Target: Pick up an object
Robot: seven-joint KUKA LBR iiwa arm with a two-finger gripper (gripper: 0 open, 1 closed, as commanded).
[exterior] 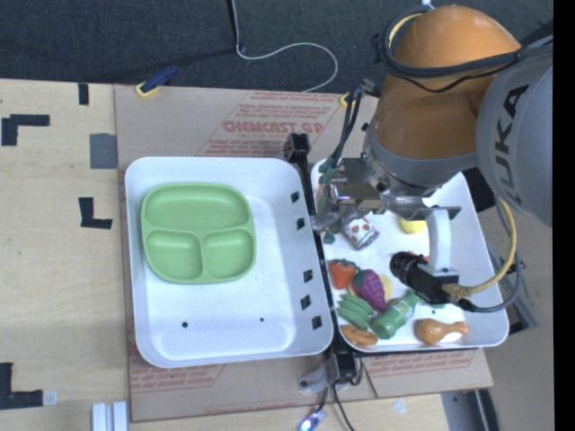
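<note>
Tool hangs low over far left part of right bin, by wall between bins. Cannot tell its state. Toy food sits in near part of right bin: purple grapes, green bottle, orange carrot. Green plate lies in left bin.

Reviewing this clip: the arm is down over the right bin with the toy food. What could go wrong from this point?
1. The toys lie packed together: the purple grapes, green bottle and orange carrot touch or nearly touch, so a grasp may catch two or nudge neighbours.
2. The gripper sits close to the wall between the bins, so it could strike that wall.
3. The small red-and-white item beside it looks easy to knock aside.
</note>
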